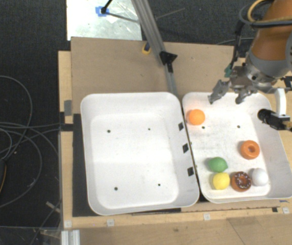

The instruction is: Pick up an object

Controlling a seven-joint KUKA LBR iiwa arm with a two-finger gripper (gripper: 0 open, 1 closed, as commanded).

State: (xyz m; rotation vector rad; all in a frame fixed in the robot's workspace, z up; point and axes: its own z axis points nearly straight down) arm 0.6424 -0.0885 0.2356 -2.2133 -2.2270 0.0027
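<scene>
A brown wooden bench (120,65) carried two shallow white plastic bins side by side, and a slanted grey metal pole (151,29) crossed above its far edge. The left white bin (136,103) was the larger-looking of the two. The right white bin (278,152) held all the small objects. The grey robot arm with its orange band (281,19) reached in from the right and hung over the far end of the right bin.

At its tip the two-finger gripper (228,97) was spread wide, its two dark fingers apart and nothing between them; it hovered above the bin's far rim, near the orange ball but not touching it.

Among the objects, a round orange ball (196,117) lay near the bin's far left corner, well apart from the rest. An orange ring-shaped toy doughnut (249,149) sat toward the right wall. A green rounded toy (217,164) lay nearer the front, with a yellow rounded toy (220,181) just beside it on the near side. A brown chocolate-coloured doughnut (241,181) rested just beside the yellow one, and a small white ball (260,177) touched or nearly touched that doughnut on its right.
</scene>
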